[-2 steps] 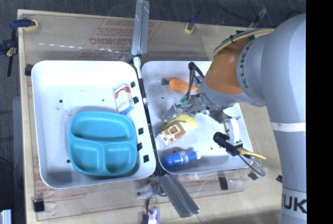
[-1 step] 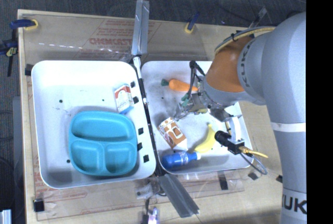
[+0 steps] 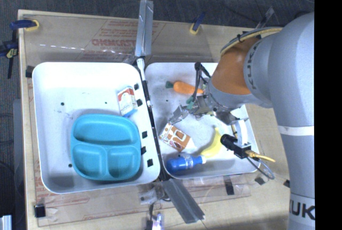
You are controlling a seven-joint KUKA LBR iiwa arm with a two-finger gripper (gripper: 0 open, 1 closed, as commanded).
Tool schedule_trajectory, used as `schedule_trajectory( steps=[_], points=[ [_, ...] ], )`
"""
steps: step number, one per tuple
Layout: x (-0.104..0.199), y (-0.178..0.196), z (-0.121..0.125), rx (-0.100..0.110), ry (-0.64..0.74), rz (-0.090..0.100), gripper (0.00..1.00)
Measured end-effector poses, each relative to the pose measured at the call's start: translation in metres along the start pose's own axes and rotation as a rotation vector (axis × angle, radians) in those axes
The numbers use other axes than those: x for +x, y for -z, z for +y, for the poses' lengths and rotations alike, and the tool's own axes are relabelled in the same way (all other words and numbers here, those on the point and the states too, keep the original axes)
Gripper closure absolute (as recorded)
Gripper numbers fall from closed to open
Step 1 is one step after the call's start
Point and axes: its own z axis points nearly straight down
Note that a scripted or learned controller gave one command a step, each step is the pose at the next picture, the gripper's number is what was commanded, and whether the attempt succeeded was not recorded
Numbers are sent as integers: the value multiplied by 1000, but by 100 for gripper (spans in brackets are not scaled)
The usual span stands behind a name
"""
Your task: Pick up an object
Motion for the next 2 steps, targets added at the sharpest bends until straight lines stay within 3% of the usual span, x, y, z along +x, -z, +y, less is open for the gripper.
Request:
schedule_trajectory(
  steps=[1, 2],
  points=[
    [-29, 41, 88, -5, -69, 0, 0],
    [-15, 6, 104, -28, 47, -12, 0]
  ],
)
